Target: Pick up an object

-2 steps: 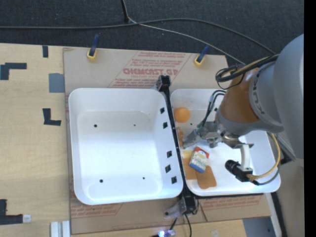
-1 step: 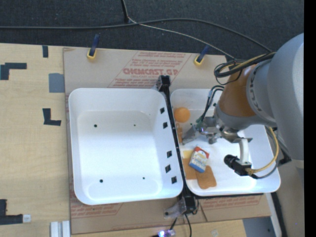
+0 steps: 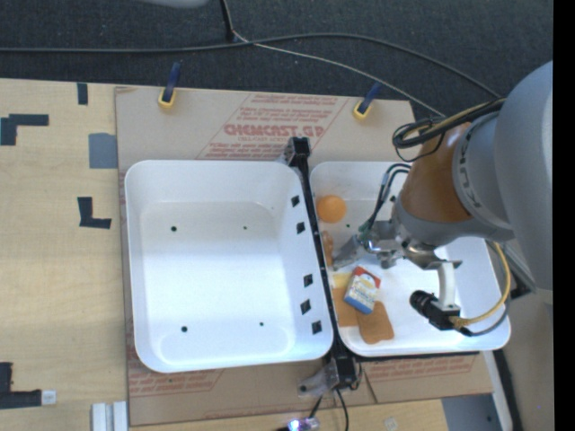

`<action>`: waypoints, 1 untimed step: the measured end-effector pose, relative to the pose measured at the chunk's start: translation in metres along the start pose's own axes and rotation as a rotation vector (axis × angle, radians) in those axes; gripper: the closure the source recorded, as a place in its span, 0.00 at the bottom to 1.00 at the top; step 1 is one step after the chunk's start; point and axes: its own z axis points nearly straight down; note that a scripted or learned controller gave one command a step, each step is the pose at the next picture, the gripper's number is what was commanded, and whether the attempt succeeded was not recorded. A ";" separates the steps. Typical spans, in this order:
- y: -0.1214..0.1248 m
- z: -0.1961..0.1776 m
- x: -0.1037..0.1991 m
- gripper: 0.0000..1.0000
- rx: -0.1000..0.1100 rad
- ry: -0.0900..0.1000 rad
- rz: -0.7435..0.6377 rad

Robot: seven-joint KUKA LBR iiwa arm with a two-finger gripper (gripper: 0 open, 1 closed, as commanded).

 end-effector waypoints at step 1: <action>0.000 -0.009 0.000 1.00 0.001 0.000 0.000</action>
